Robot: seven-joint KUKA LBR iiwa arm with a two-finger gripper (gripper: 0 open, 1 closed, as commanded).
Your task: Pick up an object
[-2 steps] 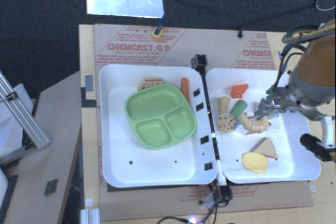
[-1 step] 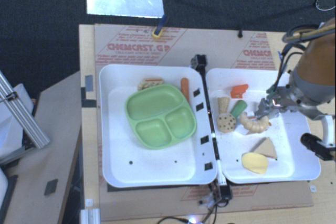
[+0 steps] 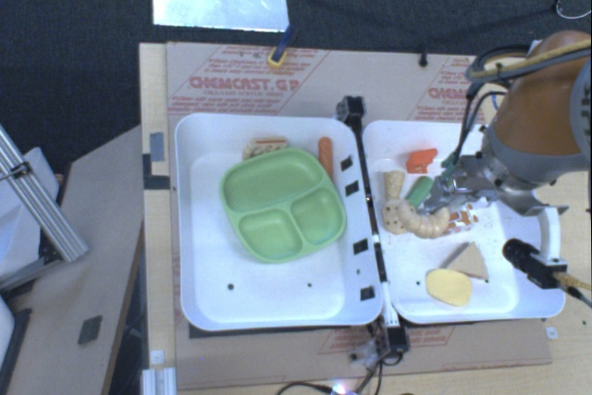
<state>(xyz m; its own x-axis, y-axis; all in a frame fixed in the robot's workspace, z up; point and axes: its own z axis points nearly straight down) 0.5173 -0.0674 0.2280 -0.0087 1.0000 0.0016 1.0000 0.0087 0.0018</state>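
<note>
My gripper [image 3: 448,197] hangs low over the middle of the right bin [image 3: 532,296], reaching in from the right. Directly under and in front of it lies a tan curved pastry-like piece [image 3: 427,225], with a round holed cookie [image 3: 395,217] at its left end. A green piece [image 3: 419,191] and an orange piece [image 3: 421,159] lie just left of the gripper, beside a beige chunk [image 3: 395,183]. A small red-and-white item [image 3: 465,217] sits partly hidden under the wrist. Whether the gripper touches the pastry cannot be told.
A yellow oval [image 3: 449,288] and a tan wedge [image 3: 470,262] lie at the right bin's front. The left bin [image 3: 199,282] holds a green divided plate [image 3: 282,203], a toast-like piece [image 3: 265,146] and an orange sausage shape [image 3: 326,156] behind it. A black divider [image 3: 363,199] separates the bins.
</note>
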